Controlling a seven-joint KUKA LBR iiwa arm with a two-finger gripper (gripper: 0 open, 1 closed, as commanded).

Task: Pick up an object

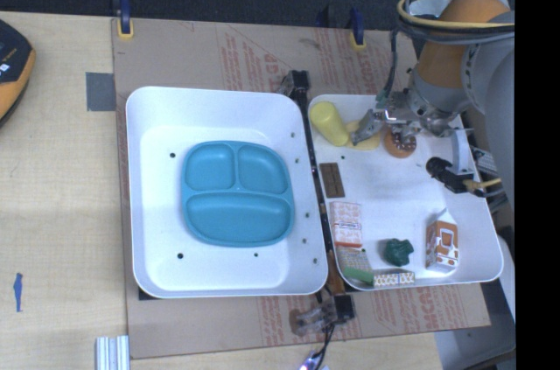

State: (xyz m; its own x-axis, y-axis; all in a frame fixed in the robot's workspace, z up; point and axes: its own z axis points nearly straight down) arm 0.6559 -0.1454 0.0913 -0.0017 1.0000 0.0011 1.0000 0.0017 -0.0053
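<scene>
grey arm with orange band [455, 18] reaches in from the right over the far end of the right white bin [490, 268]. two-finger gripper [385, 122] low there, just beside a yellow rounded plastic object [330, 122]; finger state cannot be told. near end of bin: small dark green lump [398, 251], orange-and-white carton [442, 246]. left white bin [157, 263] holds a blue divided tray [238, 191].

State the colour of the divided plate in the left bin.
Light blue plate, clear in the camera view.
</scene>
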